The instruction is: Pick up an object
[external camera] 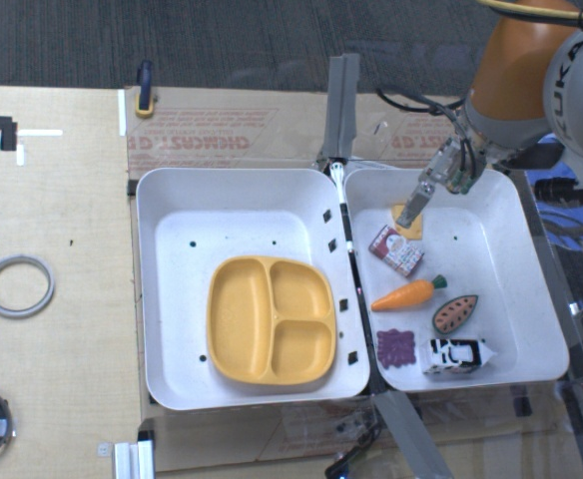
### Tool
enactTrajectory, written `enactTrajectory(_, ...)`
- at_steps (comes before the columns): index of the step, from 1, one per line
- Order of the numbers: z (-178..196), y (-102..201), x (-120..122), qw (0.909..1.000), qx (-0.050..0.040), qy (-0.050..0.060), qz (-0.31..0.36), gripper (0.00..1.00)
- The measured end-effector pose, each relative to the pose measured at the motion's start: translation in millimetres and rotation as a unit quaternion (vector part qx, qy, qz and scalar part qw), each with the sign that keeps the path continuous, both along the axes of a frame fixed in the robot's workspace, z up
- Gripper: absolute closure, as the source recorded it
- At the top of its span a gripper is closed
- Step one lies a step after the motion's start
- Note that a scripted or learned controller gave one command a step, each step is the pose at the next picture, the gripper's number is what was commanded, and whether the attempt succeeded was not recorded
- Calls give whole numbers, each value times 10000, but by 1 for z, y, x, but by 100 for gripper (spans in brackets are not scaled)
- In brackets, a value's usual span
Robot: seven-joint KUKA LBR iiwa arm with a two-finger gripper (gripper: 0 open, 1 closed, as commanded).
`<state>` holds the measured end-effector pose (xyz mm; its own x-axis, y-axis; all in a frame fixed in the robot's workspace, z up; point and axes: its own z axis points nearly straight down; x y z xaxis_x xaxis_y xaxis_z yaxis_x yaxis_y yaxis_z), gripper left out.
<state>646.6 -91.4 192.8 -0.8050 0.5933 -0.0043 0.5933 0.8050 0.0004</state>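
Meanwhile, carrot lengthwise left-right, leafy end rightward; fingers' state impossible to tell, over yellow wedge.

Arm: rounded grey casing with a broad glossy orange band above the wrist; part of dark lettering on the grey shell. Thin yellow cable looped over the top, black cables trailing at the wrist. Claw: slim, grey metal, small green detail at its base.
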Motion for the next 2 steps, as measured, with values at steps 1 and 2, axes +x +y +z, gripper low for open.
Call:
enactTrajectory(1, -93, -33, -2, 9987, 0, -40, -513, 0)
enactTrajectory(2, -82, -32, -1, 9987, -11, -67, -495, 100)
